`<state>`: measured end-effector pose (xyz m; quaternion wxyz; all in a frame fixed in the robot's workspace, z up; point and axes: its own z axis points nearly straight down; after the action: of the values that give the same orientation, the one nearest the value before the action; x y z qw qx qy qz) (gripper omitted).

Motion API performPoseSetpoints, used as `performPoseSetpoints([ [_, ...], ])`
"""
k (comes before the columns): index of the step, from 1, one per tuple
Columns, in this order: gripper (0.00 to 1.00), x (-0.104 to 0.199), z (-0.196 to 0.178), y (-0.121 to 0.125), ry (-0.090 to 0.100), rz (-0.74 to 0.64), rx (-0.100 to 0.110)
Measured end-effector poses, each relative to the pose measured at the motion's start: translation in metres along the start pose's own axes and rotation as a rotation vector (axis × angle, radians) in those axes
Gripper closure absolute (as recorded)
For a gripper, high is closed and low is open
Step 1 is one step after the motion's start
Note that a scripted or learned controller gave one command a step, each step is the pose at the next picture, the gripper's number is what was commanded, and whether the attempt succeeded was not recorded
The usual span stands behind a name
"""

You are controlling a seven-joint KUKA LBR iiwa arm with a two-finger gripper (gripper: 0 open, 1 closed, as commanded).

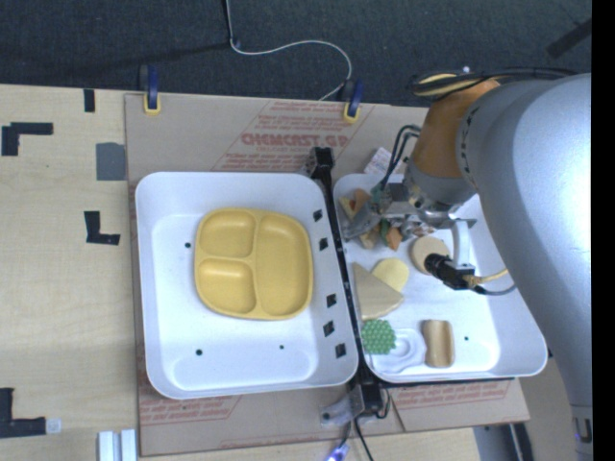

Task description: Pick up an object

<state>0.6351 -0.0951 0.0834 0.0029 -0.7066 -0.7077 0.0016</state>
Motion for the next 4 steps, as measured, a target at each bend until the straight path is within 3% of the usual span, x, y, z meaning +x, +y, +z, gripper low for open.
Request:
performPoseSetpoints([
  [1, 0.0, -0.001, 0.001, 0.027, 0.005, 0.005, 0.034],
  [3, 0.0, -0.033, 0.003, 0.026, 0.016, 0.005, 0.036],
  [4, 0.0, -0.028, -0.001, -0.047, -0.002, 0.002, -0.002],
])
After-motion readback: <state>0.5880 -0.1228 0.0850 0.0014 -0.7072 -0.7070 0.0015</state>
